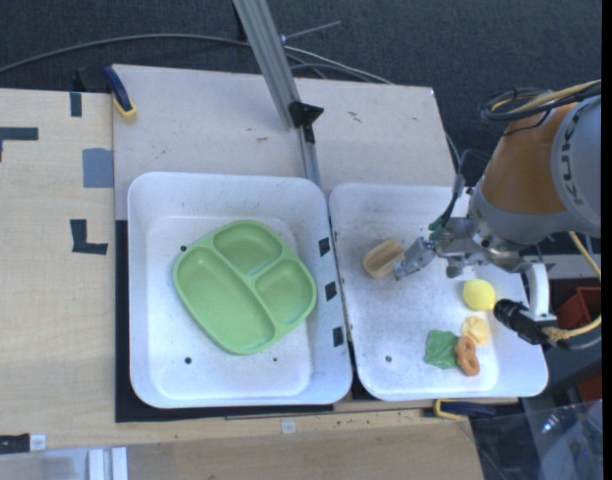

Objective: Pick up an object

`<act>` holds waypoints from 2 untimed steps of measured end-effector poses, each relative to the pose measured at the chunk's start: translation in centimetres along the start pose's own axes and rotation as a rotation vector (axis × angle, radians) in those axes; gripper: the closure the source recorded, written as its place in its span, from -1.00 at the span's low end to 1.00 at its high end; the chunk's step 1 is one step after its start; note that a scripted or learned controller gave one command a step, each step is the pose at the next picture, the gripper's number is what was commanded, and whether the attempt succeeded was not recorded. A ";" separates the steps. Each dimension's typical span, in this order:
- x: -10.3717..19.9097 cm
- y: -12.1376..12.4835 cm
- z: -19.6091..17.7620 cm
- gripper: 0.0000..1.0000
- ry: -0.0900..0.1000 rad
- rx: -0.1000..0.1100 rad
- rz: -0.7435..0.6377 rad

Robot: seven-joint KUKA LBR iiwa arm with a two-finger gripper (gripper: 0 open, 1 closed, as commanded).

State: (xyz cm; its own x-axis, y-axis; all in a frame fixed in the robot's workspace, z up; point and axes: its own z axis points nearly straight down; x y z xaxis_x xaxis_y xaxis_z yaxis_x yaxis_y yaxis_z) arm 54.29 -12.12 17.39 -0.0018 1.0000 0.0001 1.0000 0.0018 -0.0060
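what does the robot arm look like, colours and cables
The arm is bulky and rounded, grey with a wide orange band above the wrist. Yellow and black cables loop over its top. The claw is small, metallic grey, on a dark wrist block.

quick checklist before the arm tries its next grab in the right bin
1. End effector placed over the right bin: ok, it sits just right of the tan bread-like piece.
2. Whether it is open or shut: cannot tell at this resolution.
3. Something already held: cannot tell; nothing plainly shows in it.
4. Nearest target free of clutter: ok, the tan piece lies alone on the bin floor.
5. Other targets separated: not ok, the green piece, the orange ring and the pale yellow piece are bunched; the yellow ball lies close to the arm.
6. Green divided plate out of the way: ok, it is in the left bin.
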 end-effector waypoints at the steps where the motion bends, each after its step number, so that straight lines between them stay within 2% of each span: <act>1: -0.3 -0.3 6.4 -1.00 0.001 0.002 0.001; 2: -0.2 -0.3 8.5 -1.00 -0.001 -0.005 0.000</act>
State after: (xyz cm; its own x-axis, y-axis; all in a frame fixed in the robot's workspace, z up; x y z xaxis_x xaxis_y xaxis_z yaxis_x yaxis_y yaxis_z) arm 53.98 -12.37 8.86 -0.0017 1.0000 -0.0013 1.0000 0.0017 -0.0013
